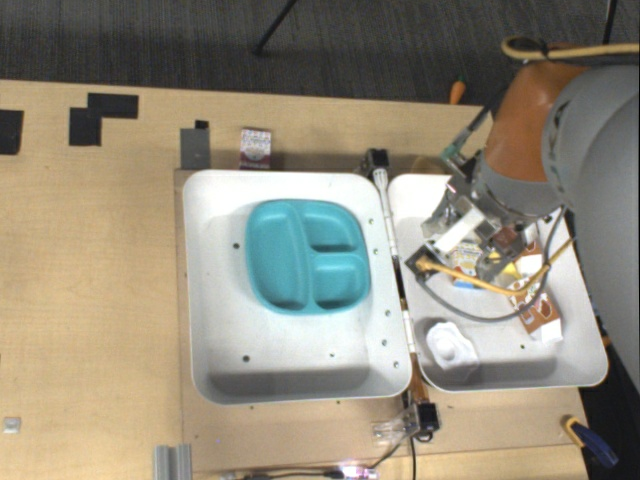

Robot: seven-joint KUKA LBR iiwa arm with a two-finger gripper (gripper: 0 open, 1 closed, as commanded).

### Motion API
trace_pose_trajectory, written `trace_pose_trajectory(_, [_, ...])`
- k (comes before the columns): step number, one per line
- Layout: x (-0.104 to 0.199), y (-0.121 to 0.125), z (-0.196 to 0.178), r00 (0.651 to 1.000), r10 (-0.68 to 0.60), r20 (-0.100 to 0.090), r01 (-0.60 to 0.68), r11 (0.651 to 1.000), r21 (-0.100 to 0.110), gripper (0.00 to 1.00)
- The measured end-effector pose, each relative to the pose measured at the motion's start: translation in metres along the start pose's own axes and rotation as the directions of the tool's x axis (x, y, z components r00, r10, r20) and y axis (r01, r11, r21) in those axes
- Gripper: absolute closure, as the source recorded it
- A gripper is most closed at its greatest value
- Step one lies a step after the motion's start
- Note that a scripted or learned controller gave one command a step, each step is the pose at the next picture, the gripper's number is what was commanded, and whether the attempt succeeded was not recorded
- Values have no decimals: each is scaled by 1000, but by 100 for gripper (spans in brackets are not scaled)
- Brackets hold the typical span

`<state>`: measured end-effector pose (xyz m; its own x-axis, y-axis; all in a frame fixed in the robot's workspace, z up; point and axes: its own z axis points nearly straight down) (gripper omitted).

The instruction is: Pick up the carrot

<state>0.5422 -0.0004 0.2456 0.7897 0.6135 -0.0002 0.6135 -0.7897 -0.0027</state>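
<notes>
Below, gripper (462, 236) low over right bin (575, 368); carrot unclear.

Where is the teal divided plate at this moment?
The teal divided plate lies in the left white bin, near its middle, left of the gripper.

The arm (600, 158) is a thick, rounded body of smooth pale grey, broad enough to take up much of the right side of the view. Above the wrist sits a wide orange band (520, 118), glossy and curved like the casing around it. Below the band the wrist narrows into a darker grey collar. The gripper (455, 240) is a cluster of small parts: a white block, bare metal pieces and some brown fittings. Thin black cables loop out from it, along with a yellow-orange wire and a small brown board with a white tag.
</notes>
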Motion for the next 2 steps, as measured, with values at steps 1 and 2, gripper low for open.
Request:
trace_pose_trajectory(1, [0,0,0,1000,0,0,0,1000,0,0])
trace_pose_trajectory(2, [0,0,0,1000,0,0,0,1000,0,0])
